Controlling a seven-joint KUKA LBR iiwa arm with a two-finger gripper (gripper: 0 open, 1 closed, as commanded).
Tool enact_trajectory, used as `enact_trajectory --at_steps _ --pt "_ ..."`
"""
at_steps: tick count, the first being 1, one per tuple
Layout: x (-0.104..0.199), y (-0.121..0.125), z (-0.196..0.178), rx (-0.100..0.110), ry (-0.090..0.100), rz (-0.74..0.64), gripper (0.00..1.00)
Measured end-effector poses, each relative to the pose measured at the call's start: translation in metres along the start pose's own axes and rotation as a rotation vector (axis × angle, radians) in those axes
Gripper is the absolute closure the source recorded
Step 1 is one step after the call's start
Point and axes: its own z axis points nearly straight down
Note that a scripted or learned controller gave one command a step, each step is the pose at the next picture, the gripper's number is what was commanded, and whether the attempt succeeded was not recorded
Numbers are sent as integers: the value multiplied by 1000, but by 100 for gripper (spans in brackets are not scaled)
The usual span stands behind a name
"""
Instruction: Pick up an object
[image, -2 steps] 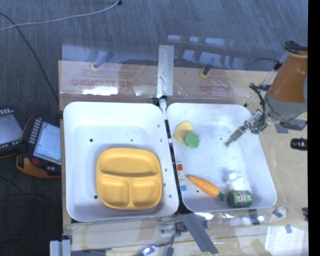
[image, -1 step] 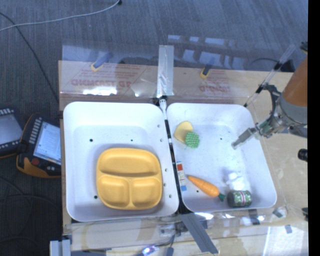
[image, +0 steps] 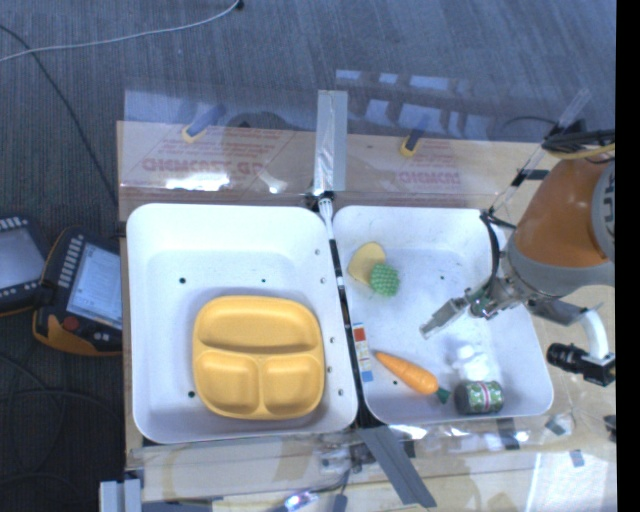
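At nine o'clock, off the bench, a control tablet (image: 82, 290) lies on the floor. The left bin (image: 150, 260) holds a yellow divided tray (image: 260, 354), which sits toward the bin's six o'clock. The right bin (image: 440, 235) carries the loose things: a pale yellow piece (image: 364, 259) touching a green bumpy ball (image: 385, 280) near its ten o'clock corner, an orange carrot (image: 406, 372) at about seven o'clock, lying slantwise, a small white lump (image: 466, 355) just beside it toward five o'clock, and a dark can with a green label (image: 479, 397) lying on its side at the five o'clock corner, just past the carrot's tip. The hand (image: 447, 316) reaches in from three o'clock and hangs over the bare middle of the right bin, just above the white lump and well apart from the ball. Whether it is open or closed I cannot tell; nothing shows between its tips. By my reading nothing has been lifted: every item rests on the bin floor, so choosing, closing on and raising one is all still to do.
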Motion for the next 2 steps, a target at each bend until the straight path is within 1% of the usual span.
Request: enact_trajectory --at_steps 1,2 --pt "111 19 -32 -1 -1 -53 0" --pt "61 -11 35 -13 -34 -39 0"
